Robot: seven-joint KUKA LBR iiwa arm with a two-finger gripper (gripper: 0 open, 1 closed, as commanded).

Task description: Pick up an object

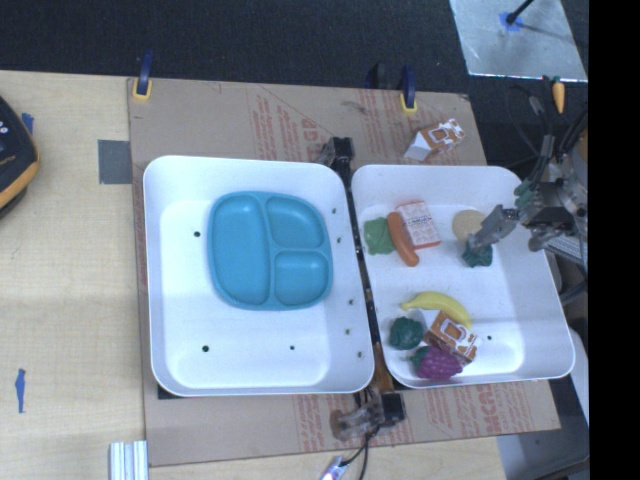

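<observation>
Gripper (483,246) reaches down onto a small dark green toy (477,257); whether it grips, I cannot tell

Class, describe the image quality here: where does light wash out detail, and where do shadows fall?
Camera view: the left bin is evenly bright, its white floor nearly featureless around the blue plate; the gripper looks soft and dark; the floor above the bench is underexposed.

Two white bins (160,268) of smooth moulded plastic, faintly glossy; blue divided plate (270,249) — matt plastic. Bench top (60,298) of pale wood-grain laminate, overlaid with a brown corrugated cardboard sheet (250,118), printed and creased. Toy foods look like smooth plastic — banana (437,303), carrot (403,240). Gripper (487,238) of dull grey metal.
</observation>
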